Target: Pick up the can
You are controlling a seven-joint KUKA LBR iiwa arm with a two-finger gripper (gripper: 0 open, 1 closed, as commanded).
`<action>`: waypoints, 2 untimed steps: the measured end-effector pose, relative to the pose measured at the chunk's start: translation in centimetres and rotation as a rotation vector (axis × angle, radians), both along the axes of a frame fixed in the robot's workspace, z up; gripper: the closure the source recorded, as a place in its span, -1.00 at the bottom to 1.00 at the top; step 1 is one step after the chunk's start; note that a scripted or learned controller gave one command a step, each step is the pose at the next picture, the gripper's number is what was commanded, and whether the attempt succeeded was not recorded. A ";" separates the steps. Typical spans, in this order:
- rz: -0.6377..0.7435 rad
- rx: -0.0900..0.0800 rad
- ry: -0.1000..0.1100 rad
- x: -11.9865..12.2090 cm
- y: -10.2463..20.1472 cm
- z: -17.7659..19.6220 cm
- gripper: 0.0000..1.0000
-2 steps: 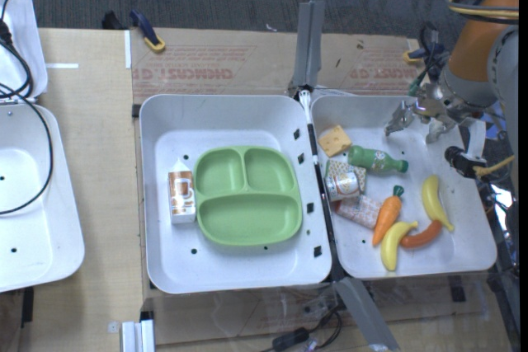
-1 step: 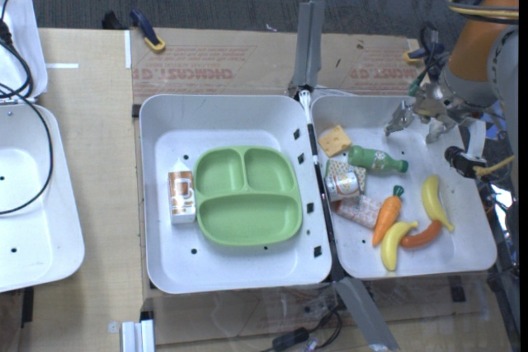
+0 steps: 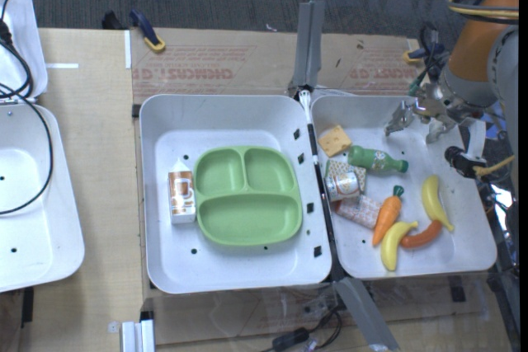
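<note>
The can [image 3: 343, 180] lies on its side in the right bin [image 3: 462, 255], near that bin's left wall, its silver end turned toward the front left. It touches a pink packet [image 3: 357, 213] in front of it and sits just below a green bottle [image 3: 376, 160]. My gripper [image 3: 415, 123] hangs over the back right part of the same bin, well to the right of and behind the can. Its fingers [image 3: 396, 122] are spread open with nothing between them.
Around the can lie a cheese wedge [image 3: 334, 140], a carrot [image 3: 386, 214], two bananas [image 3: 397, 241] [image 3: 435, 201] and an orange pepper [image 3: 424, 234]. The left bin [image 3: 157, 260] holds a green divided plate [image 3: 247, 195] and a small carton [image 3: 181, 194].
</note>
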State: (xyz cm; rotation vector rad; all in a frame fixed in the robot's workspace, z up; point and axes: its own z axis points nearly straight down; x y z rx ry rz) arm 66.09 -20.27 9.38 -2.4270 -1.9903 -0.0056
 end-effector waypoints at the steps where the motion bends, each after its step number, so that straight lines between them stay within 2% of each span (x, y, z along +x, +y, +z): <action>1: 0.000 0.000 0.000 0.0 0.0 0.0 -1.00; 2: 0.000 0.000 0.000 0.0 0.0 0.0 -1.00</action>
